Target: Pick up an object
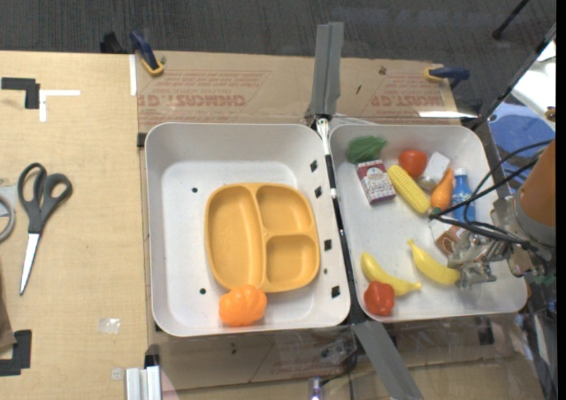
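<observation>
Gripper (475, 267) hanging low over the right bin (506, 301), a banana (432, 264) just to its left.

The banana is lying directly beside the fingers on the side toward the left bin (164, 239), its long axis running diagonally from upper left to lower right (a second banana (387, 273) is sitting farther left, by a red pepper (379, 298)). Cables are cluttering the tips, so I cannot tell whether they are open or closed; nothing is visibly between them.
</observation>
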Controlling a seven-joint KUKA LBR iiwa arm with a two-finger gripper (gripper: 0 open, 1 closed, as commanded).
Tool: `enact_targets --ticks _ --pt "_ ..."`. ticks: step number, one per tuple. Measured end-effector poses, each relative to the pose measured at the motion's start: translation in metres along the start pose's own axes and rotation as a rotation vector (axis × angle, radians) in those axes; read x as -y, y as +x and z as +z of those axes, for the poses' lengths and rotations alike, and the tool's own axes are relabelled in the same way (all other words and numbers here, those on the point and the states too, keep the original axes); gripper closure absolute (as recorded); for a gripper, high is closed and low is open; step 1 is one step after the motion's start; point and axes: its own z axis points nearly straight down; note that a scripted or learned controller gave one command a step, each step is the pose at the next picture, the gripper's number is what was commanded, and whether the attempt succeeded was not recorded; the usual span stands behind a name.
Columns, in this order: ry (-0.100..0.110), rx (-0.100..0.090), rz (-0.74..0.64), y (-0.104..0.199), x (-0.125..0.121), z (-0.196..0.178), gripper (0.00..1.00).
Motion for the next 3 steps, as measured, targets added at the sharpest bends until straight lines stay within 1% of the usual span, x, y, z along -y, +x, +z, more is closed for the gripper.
enact_targets --ticks 1,2,3 --pt "-0.002 -0.003 -0.001 0.001 -0.001 0.002 0.0" --pt "-0.002 -0.005 0.435 -0.105 -0.012 0.003 0.0" --pt "-0.001 -0.007 0.552 -0.124 -0.088 0.004 0.0"
